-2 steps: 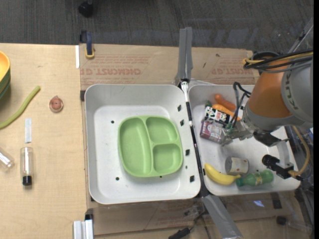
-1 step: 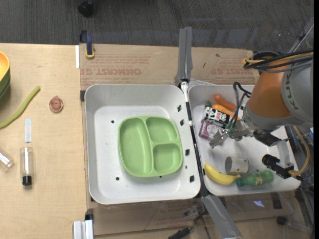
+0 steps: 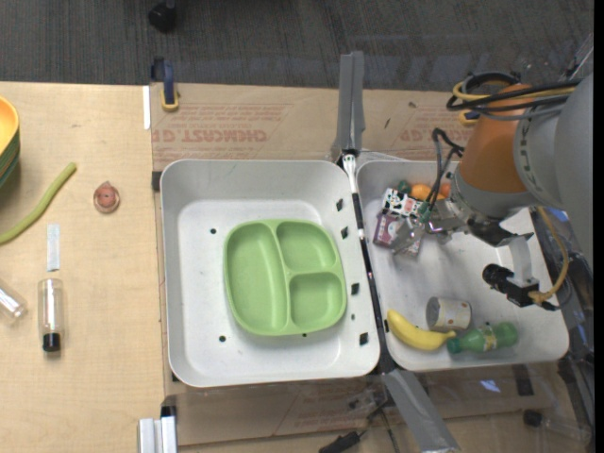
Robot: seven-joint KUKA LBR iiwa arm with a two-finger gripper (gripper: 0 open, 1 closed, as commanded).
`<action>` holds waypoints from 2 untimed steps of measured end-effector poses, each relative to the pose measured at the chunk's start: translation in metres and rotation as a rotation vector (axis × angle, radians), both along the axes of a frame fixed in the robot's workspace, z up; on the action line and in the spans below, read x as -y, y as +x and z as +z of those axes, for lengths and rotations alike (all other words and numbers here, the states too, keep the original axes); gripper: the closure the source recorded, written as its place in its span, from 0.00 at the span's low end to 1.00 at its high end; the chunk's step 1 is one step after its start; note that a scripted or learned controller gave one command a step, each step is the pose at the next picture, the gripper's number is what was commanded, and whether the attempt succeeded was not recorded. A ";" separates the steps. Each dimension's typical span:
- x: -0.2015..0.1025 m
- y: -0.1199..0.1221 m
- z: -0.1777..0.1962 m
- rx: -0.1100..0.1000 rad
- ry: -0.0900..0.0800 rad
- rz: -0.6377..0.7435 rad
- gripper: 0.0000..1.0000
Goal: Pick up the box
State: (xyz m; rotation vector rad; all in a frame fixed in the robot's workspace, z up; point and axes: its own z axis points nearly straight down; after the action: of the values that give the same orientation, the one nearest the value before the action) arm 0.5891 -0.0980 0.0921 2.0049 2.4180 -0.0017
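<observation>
Far left edge: yellow/green bowls, cut off by the frame. On the bench beside them: a long green bean-like strip, a small pink round item, a small white stick, a clear vial with a dark end, and another clear item, cropped at the edge.

Left bin: green three-compartment plate, flat, roughly centred.

Right bin: the box sits in the far-left part, near the divider between the bins. Purple/white print; its long axis runs roughly near-to-far with a slight tilt. Print too small to read, so which end is which is unclear. Its right side is partly covered by the gripper.

Gripper is right at the box, touching or overlapping it. Fingers blur into the box and the clutter; can't tell if they're spread or closed, or whether anything is held. Small orange/green items just beyond are hard to identify.

Near side of the right bin: banana, grey can on its side, green bottle lying flat.

Arm enters from the right, cropped.
</observation>
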 end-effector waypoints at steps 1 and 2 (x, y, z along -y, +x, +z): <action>0.000 0.031 0.000 0.000 -0.001 -0.005 0.00; 0.000 0.031 0.008 -0.003 -0.003 -0.003 1.00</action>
State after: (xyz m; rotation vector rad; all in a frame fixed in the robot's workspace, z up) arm 0.6197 -0.0984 0.1006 2.0079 2.4153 -0.0082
